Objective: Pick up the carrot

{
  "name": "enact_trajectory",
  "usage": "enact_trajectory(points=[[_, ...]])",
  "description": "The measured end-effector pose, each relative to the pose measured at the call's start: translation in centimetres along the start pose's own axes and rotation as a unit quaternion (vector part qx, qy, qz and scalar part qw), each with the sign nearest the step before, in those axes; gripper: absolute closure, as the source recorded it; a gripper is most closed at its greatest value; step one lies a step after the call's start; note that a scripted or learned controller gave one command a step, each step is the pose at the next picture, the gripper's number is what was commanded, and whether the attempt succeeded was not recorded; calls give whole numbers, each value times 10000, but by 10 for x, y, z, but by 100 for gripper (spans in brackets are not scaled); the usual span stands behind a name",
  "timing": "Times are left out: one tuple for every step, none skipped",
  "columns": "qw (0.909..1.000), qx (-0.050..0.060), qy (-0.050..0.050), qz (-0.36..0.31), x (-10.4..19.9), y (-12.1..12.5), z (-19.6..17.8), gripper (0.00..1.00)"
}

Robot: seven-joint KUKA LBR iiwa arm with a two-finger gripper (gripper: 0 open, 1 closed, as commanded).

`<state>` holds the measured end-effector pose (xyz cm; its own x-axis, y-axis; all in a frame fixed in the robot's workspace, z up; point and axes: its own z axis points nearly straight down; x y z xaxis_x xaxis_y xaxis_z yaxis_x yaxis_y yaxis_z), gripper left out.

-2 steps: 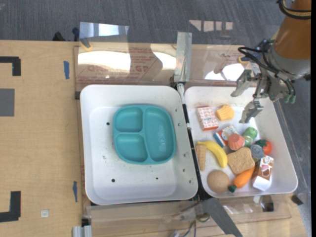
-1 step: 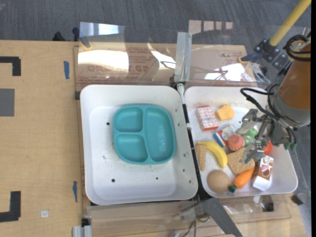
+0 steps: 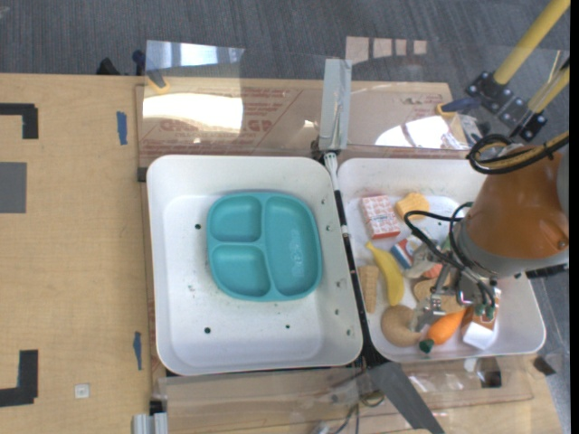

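- The carrot lies near the front of the right bin, beside a banana.
- The gripper hangs just above the carrot's upper end; whether its fingers are spread or closed cannot be told.
- A teal divided plate sits in the left bin.

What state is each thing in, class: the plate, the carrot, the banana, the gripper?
Teal divided plate: lying flat in the left bin, compartments bare.
Carrot: lying in the right bin, under the gripper.
Banana: lying flat, untouched.
Gripper: low over the carrot.
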<state>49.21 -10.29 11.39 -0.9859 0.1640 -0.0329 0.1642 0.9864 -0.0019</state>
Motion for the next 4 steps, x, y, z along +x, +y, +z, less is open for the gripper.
enact_trajectory(points=[[9842, -30, 40, -1770, 4, -13, 23, 0], [9839, -27, 5, -1785, 1, -11, 11, 100], [9652, -30, 86, -2615, -39, -35, -171, 100], [9650, -52, 126, -2619, -37, -34, -166, 0]])
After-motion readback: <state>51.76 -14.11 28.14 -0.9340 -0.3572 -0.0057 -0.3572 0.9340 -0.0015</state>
